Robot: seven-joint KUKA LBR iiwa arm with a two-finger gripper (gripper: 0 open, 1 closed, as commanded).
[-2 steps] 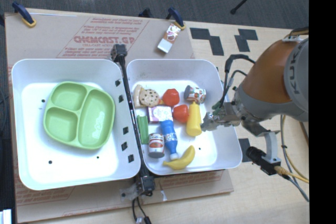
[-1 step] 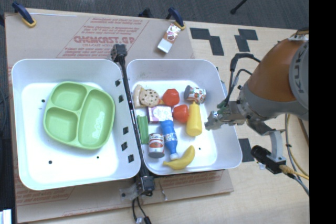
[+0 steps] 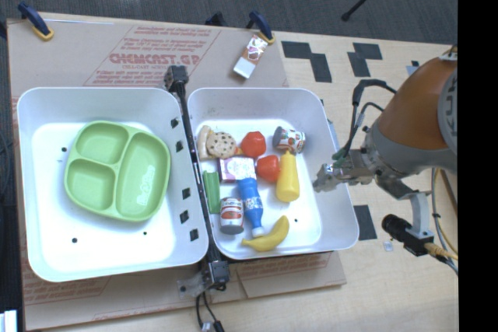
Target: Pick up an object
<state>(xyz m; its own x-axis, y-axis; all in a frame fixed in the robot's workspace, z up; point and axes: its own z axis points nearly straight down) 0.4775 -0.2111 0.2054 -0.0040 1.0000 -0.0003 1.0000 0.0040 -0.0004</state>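
The end effector [image 3: 327,176] sits at the right wall of the right bin [image 3: 339,207], at about rim level, with the grey and orange arm [image 3: 412,120] behind it. From this slanted view it is too small and blurred to say whether it is apart or together; nothing shows in its grip.

The things to choose from lie crowded in the middle of that bin: a yellow bottle [image 3: 287,177] nearest the end effector, a banana [image 3: 267,235] at the front, a blue bottle [image 3: 250,205], a small can [image 3: 231,214], two tomatoes [image 3: 260,155], a cookie [image 3: 221,144] and a pink carton [image 3: 236,168]. The left bin [image 3: 31,190] holds a green divided plate [image 3: 117,169].

To do this step well, I would pick something with free space around it. The yellow bottle and the banana look best: each has bare bin floor on its right side. The approach should clear the rim first, then come straight down and close across the narrow width. The bottle touches a tomato, so a skewed descent may nudge both.
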